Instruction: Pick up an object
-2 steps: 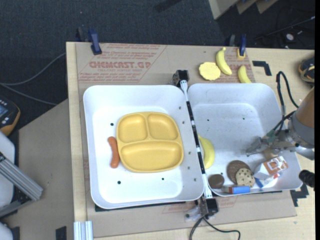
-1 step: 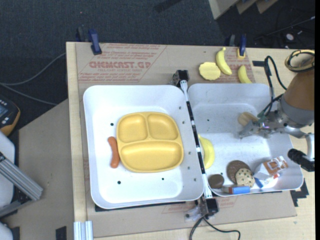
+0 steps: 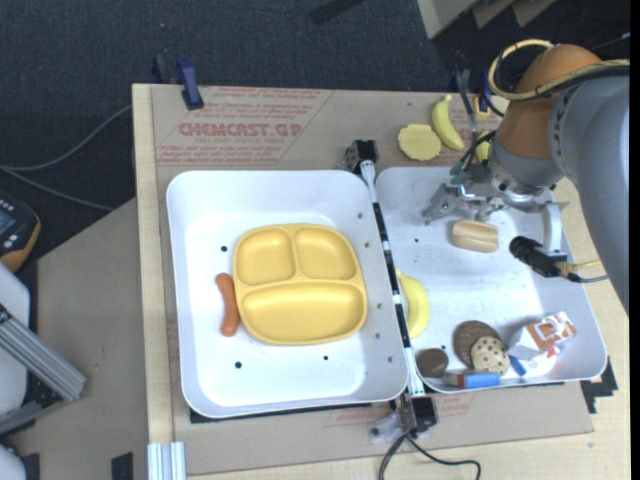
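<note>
My gripper (image 3: 462, 208) hangs open over the back of the right bin (image 3: 580, 308), with nothing between its fingers. A tan bread roll (image 3: 474, 235) lies just in front of it, close to the fingertips but not between them. Along that bin's front edge sit two brown cookies (image 3: 478, 344), a small dark round piece (image 3: 432, 361), a blue marker (image 3: 482, 379) and a small white and orange carton (image 3: 549, 332). A yellow piece (image 3: 414, 304) rests against the bin's left wall.
The left bin (image 3: 190, 268) holds a yellow divided plate (image 3: 298, 283) with an orange sausage (image 3: 228, 303) beside it. Behind the right bin, a banana (image 3: 447, 123) and a yellow disc (image 3: 419, 142) lie on the cardboard. The arm fills the right bin's back right corner.
</note>
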You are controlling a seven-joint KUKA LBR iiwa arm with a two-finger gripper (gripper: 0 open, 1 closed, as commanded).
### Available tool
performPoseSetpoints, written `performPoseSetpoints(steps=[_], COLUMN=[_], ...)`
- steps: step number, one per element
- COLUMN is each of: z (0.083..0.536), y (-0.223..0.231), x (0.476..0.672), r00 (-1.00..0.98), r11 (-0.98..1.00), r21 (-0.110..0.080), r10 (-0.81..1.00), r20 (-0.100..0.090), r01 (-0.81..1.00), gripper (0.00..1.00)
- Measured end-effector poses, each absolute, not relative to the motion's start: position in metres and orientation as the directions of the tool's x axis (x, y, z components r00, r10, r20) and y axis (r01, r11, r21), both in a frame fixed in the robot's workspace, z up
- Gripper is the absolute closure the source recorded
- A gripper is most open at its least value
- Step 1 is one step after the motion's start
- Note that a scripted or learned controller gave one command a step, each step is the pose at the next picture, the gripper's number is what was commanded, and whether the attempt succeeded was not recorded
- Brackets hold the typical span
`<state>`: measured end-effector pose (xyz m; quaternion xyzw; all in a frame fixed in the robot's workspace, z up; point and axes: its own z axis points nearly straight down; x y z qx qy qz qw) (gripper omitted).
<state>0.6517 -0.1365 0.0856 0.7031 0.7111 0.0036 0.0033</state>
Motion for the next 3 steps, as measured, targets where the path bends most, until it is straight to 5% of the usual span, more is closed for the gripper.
performPoseSetpoints(steps=[1,2,3], z=[0.086,0.085,0.085], y=[-0.213,-0.198,-0.167], x=[0.668,0.583,0.634], r00=[0.002,0.002,-0.005], r11=[-0.002,-0.002,0.005], r21=[-0.004,-0.007,0.005], r10=[1.0,1.0,1.0], r20=[0.013,0.003,-0.002], r01=[1.0,1.0,1.0], gripper=[0.0,0.0,0.0])
